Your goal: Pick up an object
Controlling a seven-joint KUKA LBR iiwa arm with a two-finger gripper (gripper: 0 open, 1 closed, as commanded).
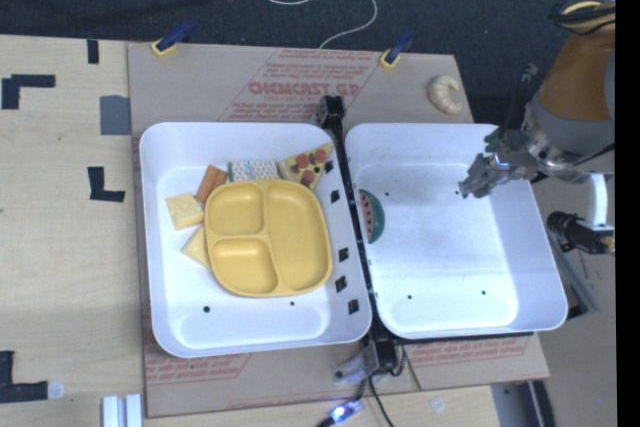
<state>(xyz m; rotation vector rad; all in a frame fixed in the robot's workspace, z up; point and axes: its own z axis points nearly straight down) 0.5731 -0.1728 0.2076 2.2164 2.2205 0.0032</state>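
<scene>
We see the gripper (482, 177) at 3 o'clock over the right bin (460, 315), holding nothing; whether it's open we can't tell; the watermelon slice (372, 216) sits at that bin's 9 o'clock wall; probably light, stiff, slippery plastic; we'd pinch across its flat faces.

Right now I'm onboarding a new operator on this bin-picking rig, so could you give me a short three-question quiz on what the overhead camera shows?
1. True or false: the yellow divided plate lies in the right bin.
2. The gripper hangs over which part of the right bin? A) its upper right part B) its lower left corner C) the divider between the bins
3. Fill in: the round watermelon-slice toy sits against the right bin's ____ wall.

Key:
1. False; it lies in the left bin, partly covering toy food pieces.
2. A
3. left
</scene>
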